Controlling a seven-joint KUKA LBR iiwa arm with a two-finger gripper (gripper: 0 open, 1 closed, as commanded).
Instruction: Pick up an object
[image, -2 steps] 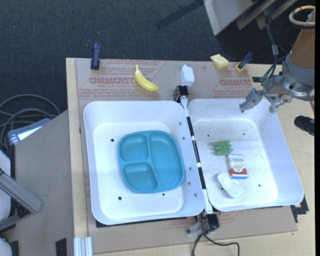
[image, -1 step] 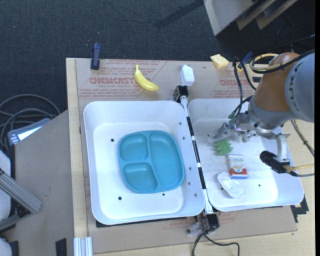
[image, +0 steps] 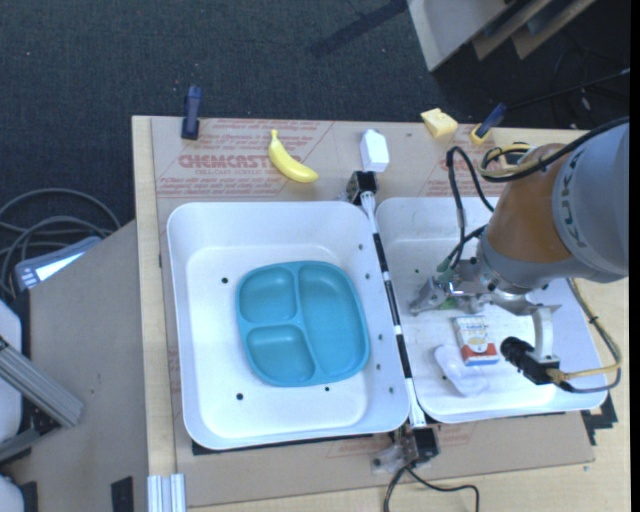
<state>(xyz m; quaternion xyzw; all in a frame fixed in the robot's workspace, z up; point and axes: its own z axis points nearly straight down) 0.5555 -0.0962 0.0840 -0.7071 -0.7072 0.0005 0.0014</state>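
A smooth, teal plastic plate (image: 301, 323) with three moulded compartments and rounded corners was seen lying flat in the left bin (image: 200, 250), a shallow white tray of glossy plastic. To the right of the plate, across the dividing rims, the right bin (image: 420, 225) of the same make was seen. In it, well right of the plate, a small white carton (image: 474, 342) with red and blue print was lying flat, and a white, softly rounded object (image: 456, 370) was touching the carton's lower left corner. The metallic gripper (image: 447, 288) was positioned right of the plate, just above and left of the carton; whether it touched the carton could not be told. Whether its fingers were apart or together could not be made out, and nothing was seen held between them. A yellow banana (image: 288, 160) was lying on the cardboard-coloured bench (image: 150, 300) beyond the plate.
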